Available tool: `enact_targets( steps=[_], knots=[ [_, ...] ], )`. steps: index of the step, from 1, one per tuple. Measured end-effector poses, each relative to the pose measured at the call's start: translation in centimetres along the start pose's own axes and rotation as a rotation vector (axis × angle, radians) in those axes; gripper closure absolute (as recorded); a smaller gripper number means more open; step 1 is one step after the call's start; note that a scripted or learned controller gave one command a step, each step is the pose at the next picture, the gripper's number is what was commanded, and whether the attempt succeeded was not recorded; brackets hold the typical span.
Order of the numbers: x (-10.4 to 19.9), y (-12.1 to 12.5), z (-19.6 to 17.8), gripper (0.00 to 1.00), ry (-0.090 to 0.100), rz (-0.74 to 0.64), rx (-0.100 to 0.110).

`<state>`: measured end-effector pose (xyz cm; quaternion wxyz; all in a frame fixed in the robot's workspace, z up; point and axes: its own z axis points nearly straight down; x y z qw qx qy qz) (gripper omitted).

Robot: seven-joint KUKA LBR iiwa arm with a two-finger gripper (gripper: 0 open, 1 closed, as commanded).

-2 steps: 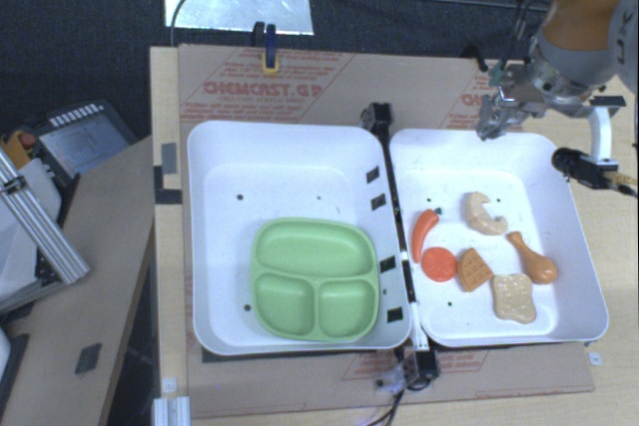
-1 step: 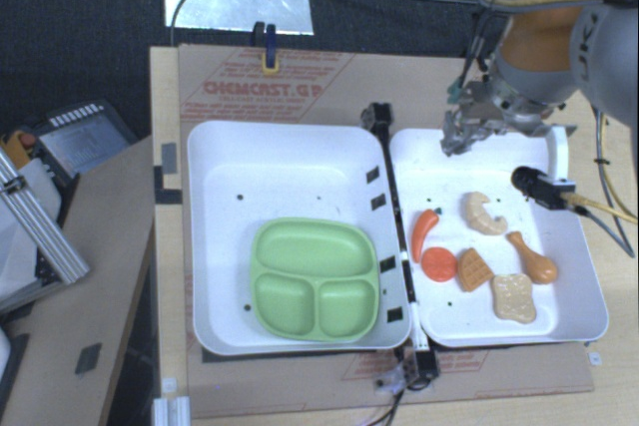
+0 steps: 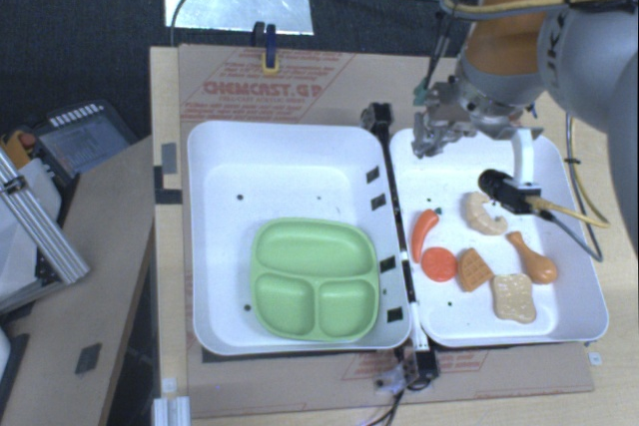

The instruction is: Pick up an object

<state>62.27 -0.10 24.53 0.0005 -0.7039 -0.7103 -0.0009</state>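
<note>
I see the gripper [image 3: 427, 143] hovering over the far left corner of the right bin [image 3: 577, 314], nothing between its fingers (can't tell how far apart they are). The food pieces sit nearer the front: carrot [image 3: 425, 227], tomato slice [image 3: 438, 263], cracker [image 3: 474, 269], toast [image 3: 514, 297], drumstick [image 3: 532, 258]. Green divided plate [image 3: 315, 276] in the left bin [image 3: 220, 214].

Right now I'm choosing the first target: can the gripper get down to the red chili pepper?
Probably yes. The gripper hangs over the right bin's far left corner, and the red chili pepper lies below it in view with nothing on top; the tomato slice touches its near end.
</note>
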Motion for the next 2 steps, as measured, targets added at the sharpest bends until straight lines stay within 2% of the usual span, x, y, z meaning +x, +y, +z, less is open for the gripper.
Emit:
enact_targets(
  steps=[1, 2],
  knots=[
    [5.1, -1.2, -0.3, 1.00, 0.000, 0.000, 0.001],
    [10.1, -2.5, 2.0, 1.00, 0.000, 0.000, 0.002]
  ],
)
